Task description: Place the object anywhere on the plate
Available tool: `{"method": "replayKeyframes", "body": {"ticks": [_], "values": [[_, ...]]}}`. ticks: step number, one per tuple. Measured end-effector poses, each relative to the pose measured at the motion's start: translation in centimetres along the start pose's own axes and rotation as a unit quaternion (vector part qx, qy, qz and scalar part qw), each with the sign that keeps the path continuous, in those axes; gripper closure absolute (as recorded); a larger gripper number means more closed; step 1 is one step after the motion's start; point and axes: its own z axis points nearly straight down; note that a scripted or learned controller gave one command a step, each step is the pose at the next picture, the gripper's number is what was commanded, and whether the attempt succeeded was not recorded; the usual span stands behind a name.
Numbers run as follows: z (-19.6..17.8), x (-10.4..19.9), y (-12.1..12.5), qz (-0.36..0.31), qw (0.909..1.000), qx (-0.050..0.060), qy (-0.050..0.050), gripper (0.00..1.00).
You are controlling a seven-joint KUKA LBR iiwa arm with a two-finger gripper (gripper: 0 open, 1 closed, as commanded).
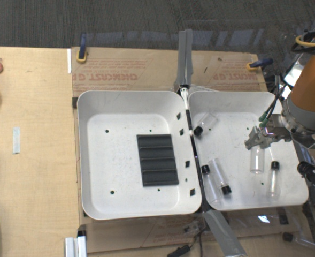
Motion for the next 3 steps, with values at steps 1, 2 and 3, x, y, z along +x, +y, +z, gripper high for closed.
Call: {"method": "replayKeyframes", "body": {"ticks": [1, 2, 3], "values": [[3.8, 8.7, 3.6, -0.054, 0.9986, 0.002, 0.0, 1.0], [1.0, 18.1, 3.0, -0.157, 0.9877, 0.001, -0.001, 1.0], [-1.7, 23.5, -1.2, -0.272, 0.9622, 0.001, 0.0, 1.0]]}}
